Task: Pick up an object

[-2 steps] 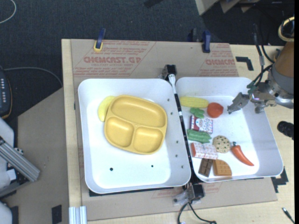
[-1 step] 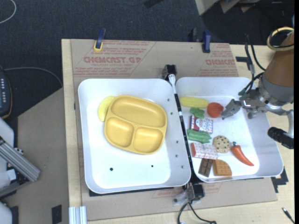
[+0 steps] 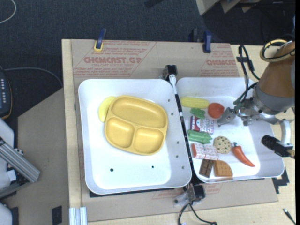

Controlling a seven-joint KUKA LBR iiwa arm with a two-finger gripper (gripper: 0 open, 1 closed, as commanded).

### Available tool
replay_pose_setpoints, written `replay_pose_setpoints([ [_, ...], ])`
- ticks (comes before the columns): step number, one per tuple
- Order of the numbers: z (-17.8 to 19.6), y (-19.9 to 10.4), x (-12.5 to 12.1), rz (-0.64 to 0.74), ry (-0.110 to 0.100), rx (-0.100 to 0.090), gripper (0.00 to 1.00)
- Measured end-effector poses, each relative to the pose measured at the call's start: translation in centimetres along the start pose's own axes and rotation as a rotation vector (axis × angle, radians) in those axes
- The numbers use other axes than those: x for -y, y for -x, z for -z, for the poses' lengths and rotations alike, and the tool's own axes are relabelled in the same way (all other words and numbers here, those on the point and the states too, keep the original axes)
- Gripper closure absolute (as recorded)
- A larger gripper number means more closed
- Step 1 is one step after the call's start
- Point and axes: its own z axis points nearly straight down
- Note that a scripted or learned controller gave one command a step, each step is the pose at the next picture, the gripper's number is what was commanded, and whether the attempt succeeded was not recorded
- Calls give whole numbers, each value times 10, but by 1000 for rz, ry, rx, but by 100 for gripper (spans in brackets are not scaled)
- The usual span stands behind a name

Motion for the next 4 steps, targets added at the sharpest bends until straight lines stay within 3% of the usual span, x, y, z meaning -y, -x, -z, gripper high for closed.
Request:
replay_pose_setpoints([
  [1,-38,-1,1,1,0,0,0],
  [2,-24,0,-1,0,6,3,100],
  [4,88,12,-12,1,13,5,100],
])
